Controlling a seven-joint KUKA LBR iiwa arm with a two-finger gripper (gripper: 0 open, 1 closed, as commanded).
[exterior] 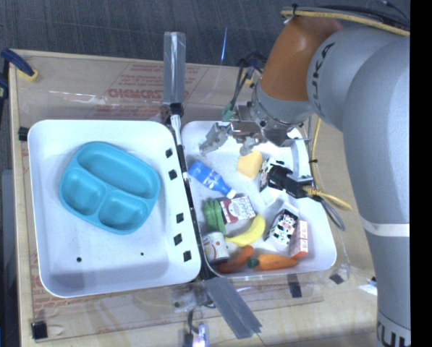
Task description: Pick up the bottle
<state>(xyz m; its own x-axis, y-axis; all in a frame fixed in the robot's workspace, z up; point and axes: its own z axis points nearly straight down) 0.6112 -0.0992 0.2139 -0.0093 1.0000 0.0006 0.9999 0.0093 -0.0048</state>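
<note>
- Bottle (210,178): a small blue bottle with a white cap lies on its side in the right bin (324,255), close to that bin's left wall, its cap end pointing down and to the right.
- Two shallow white bins sit side by side on the bench (92,78). The left bin (45,251) carries a blue divided plate (111,186).
- The right bin is crowded. Below the bottle lie a green item (215,214), a small carton (238,208), a banana (249,231), a can (216,246) and a carrot (277,262). A yellow block (250,164) sits above and to the right of the bottle.
- The arm (360,121) comes in from the right, its orange band (295,53) above the wrist.
- The gripper (234,137) hangs over the upper part of the right bin, just above the bottle and apart from it. One metal finger reaches left toward the bin wall.
- You cannot tell from this view whether the fingers are open or closed. Nothing is visibly held between them.
- Step in hand, as a judgement: this looks like the approach, with the grasp not yet made.
- The next move calls for you to shift the gripper slightly down the view, line the fingers across the bottle's narrow width, and lower onto its body.
- Watch the carton and green item that crowd the cap end, and the bin wall beside the bottle.
</note>
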